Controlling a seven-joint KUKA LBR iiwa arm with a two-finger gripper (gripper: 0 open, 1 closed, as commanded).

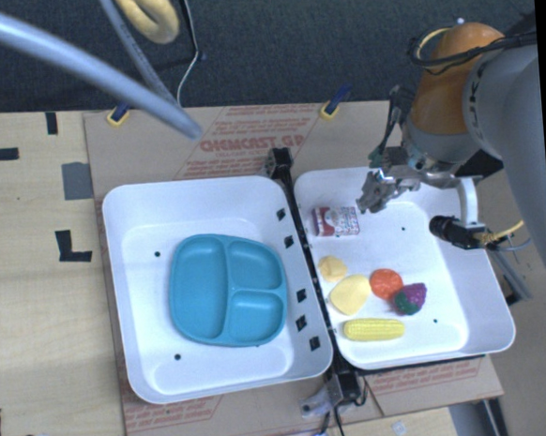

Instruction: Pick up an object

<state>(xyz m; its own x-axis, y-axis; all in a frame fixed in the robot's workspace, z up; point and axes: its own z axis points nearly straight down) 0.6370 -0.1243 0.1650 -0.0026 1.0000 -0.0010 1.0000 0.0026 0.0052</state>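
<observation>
Grey tool (pixel 376 193) (fingers indistinct) above packet (pixel 335 221)

Both bins are plain white: the left bin (pixel 132 223) and the right bin (pixel 469 319), joined by black clips (pixel 300 257) along their shared edge. In the left bin lies a sky-blue divided plate (pixel 227 289). In the right bin, a small packet (pixel 335 221) at about 11 o'clock is red and white with fine print; toward 6 o'clock sit a pale yellow piece (pixel 332 268), a larger lemon-yellow piece (pixel 350 294), an orange-red round piece (pixel 385 282), a magenta-purple piece with a green patch (pixel 411 298), and a bright yellow corn cob (pixel 374 328). The arm (pixel 513 99) is grey with an orange band (pixel 445 76). The bench (pixel 35 306) is light tan with black marks, under brown cardboard (pixel 239 140) printed in red letters.
</observation>
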